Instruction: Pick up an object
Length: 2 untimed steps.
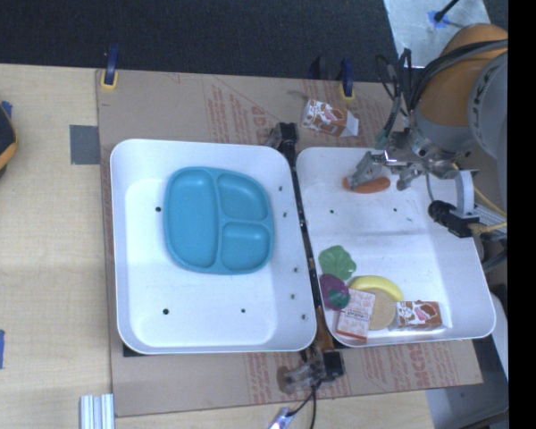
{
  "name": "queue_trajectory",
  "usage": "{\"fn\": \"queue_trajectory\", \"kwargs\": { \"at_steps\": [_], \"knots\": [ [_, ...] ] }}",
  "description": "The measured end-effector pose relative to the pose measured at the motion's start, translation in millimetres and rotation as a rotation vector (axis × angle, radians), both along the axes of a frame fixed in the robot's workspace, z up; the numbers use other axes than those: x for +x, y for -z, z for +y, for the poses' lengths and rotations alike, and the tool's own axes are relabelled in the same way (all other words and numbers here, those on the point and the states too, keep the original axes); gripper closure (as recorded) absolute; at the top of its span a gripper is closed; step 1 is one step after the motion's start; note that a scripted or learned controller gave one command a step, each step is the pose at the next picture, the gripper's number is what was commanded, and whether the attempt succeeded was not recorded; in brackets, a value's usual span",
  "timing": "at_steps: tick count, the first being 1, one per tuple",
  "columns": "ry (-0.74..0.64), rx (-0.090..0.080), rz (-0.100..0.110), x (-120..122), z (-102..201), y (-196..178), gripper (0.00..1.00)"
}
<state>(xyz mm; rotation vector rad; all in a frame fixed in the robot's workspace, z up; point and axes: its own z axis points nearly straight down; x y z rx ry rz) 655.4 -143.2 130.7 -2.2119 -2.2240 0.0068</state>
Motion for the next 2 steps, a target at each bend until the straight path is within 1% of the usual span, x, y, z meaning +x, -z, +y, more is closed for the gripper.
{"fn": "queue_trajectory", "kwargs": {
  "at_steps": [1, 2],
  "knots": [
    [-0.002, -0.002, -0.002, 1.1, -1.4, -12.4, 1.00],
    [0.003, -0.002, -0.004, -65.6, -58.7, -75.5, 1.00]
  ]
}}
